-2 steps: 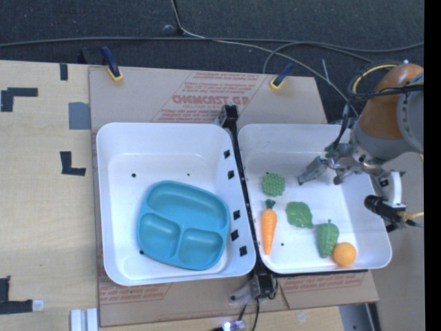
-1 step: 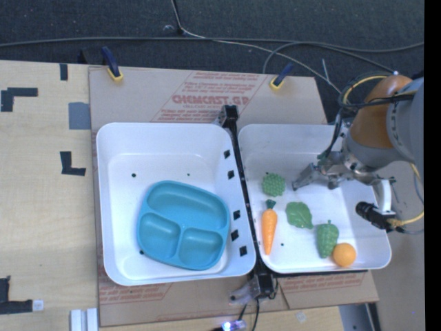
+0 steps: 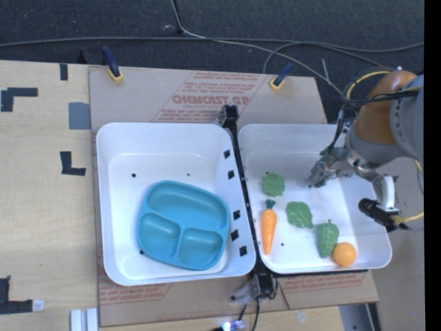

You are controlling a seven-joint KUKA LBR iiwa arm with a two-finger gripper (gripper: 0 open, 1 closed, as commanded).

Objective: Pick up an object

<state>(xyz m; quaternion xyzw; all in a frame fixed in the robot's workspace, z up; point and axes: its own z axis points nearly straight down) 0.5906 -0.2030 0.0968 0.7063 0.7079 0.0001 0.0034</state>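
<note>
Gripper (image 3: 318, 178) low over the right bin (image 3: 289, 138), upper-right part; you cannot tell how its fingers stand or whether it has hold of anything.

You see five toy foods on that bin's floor, all apart from the gripper: green bumpy piece (image 3: 273, 183) nearest, to its left; flat green leaf (image 3: 299, 214) below it; carrot (image 3: 268, 227) further left, by the divider; green pepper-like piece (image 3: 326, 238) touching the orange ball (image 3: 344, 254) at the bottom right corner. Left bin (image 3: 117, 143) holds a blue divided tray (image 3: 182, 224).
</note>
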